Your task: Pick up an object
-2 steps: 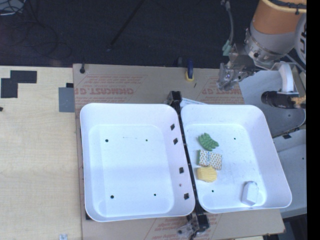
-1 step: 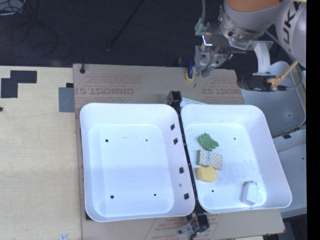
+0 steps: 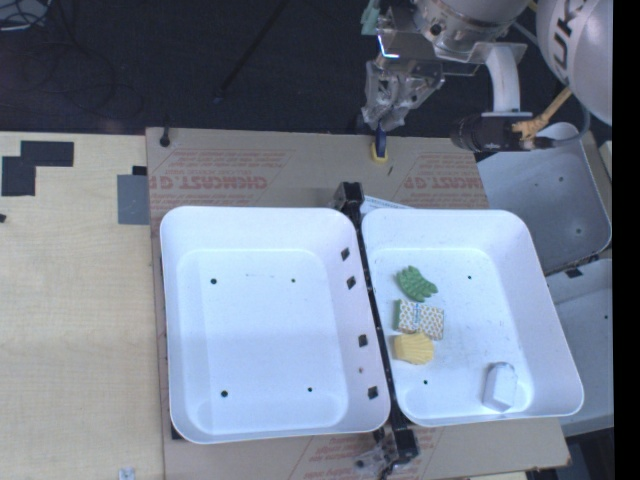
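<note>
Hovering my pincer [image 3: 385,120] (grip state I cannot tell) well above the green piece [image 3: 415,284]; nothing picked yet.

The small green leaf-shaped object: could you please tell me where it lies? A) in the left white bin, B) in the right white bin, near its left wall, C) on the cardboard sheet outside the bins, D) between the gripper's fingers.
B: the small green leaf-shaped object lies on the floor of the right white bin, near its left wall, just above the patterned square pad and the yellow piece.
</note>
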Available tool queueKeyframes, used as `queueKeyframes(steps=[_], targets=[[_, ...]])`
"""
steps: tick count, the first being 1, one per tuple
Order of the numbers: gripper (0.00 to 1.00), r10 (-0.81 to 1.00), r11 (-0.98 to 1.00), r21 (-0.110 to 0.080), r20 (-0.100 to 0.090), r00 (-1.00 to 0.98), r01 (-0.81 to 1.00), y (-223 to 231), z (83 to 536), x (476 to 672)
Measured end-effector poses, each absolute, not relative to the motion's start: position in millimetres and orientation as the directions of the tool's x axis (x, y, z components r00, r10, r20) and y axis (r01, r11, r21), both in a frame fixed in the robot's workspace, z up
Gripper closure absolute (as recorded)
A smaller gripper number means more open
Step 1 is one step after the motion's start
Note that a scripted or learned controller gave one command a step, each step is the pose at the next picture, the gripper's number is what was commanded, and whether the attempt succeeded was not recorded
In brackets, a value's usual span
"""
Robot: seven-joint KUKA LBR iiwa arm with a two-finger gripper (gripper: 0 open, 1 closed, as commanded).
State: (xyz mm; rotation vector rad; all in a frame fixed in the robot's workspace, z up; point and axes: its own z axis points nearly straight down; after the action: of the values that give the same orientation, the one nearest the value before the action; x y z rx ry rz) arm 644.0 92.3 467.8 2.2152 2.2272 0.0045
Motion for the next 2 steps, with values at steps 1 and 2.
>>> queueKeyframes(steps=[1, 2], targets=[[1.0, 1.0, 0.006, 0.004, 0.002, -0.006, 1.0, 145.7, 542.3, 643.6], [1.0, 1.0, 0.004, -0.02, -0.004, -0.004, 1.0, 171.7, 395.2, 617.8]])
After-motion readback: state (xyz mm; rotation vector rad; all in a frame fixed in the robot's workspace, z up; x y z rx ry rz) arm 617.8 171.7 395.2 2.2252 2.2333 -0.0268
